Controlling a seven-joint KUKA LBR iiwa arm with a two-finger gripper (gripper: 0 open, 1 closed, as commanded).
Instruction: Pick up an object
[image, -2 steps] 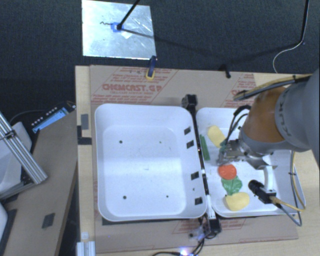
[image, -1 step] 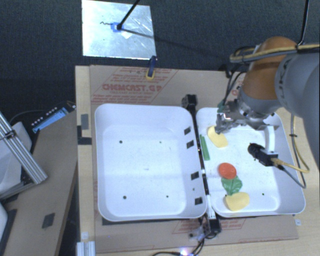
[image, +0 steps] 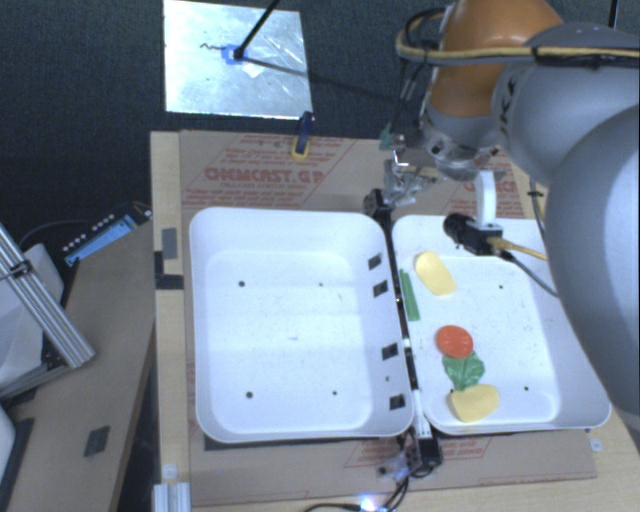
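Note:
My gripper (image: 402, 186) hangs over the far rim where the two bins meet, above the right bin's (image: 560, 400) far left corner, with nothing visibly in it. Several objects lie in the right bin. A pale yellow piece (image: 433, 272) is nearest the gripper, just below and to its right. A thin green stick (image: 408, 293) lies along the bin's left wall. Nearer the front sit a red-orange round object (image: 454, 340), a green leafy piece (image: 464, 371) and a yellow piece (image: 474, 403), close together.
The left bin (image: 215, 300) stands beside the right one, joined by a divider with black clips (image: 396, 350). The arm's large grey body (image: 590, 180) covers the right bin's far right side. A yellow and blue clamp (image: 301, 140) stands behind the bins.

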